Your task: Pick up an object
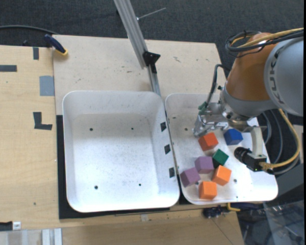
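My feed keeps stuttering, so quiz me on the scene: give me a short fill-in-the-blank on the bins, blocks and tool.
1. All the blocks lie in the ____ bin.
2. The tool sits just above a block coloured ____.
3. The number of purple blocks is ____.
4. The green block sits just below the ____ block.

Missing words: right; orange; two; blue
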Robot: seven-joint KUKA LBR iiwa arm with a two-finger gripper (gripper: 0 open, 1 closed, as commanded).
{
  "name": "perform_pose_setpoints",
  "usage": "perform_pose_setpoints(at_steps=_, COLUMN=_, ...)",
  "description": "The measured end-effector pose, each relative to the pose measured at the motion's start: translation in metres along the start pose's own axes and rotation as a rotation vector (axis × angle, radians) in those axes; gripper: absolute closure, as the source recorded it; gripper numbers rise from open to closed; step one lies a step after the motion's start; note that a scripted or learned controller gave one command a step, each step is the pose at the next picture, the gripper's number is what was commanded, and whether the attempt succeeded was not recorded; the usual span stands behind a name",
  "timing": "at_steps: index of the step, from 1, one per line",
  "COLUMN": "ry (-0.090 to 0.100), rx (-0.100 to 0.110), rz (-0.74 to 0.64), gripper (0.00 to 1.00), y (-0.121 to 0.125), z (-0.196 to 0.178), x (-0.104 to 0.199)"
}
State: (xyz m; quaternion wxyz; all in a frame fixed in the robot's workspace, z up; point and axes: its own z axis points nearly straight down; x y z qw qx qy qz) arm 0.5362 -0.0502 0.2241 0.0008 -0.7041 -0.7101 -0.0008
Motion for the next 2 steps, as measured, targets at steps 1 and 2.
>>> perform_pose_setpoints(at_steps=1, ry=-0.001, rx=0.002, rz=0.001, gripper=1.0, y=-0.002, z=0.001, x=0.044)
perform_pose_setpoints(at_steps=2, ry=-0.001, rx=0.004, rz=0.002, gripper=1.0, y=0.0, z=0.007, x=0.093)
